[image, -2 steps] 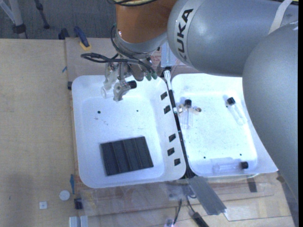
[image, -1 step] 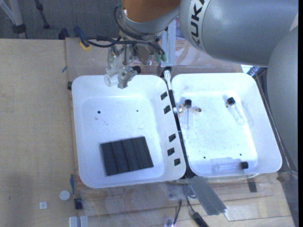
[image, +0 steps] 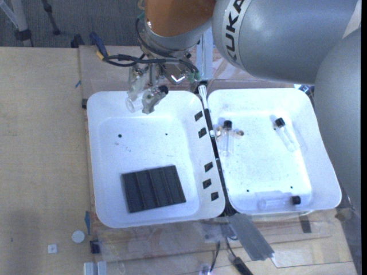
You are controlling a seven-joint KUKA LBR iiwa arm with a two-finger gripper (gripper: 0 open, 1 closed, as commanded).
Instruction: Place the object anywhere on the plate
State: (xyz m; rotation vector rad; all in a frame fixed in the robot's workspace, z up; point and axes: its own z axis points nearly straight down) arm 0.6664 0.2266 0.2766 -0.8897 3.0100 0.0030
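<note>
Gripper (image: 144, 99): over far edge of left bin (image: 109, 211), clear vial (image: 136, 94) clamped betw. fingers. Dark ribbed plate (image: 153, 188): left bin, near side, well apart. Right bin (image: 321, 171): 3 capped vials (image: 285, 132).

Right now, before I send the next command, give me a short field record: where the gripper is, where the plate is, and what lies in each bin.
gripper: over the far rim of the left bin, below the orange band
held object: cannot tell; something clear sits at the fingers
plate: dark ribbed plate flat in the left bin, near side
right bin: three clear vials with black caps, at and
on plate: nothing yet
</note>
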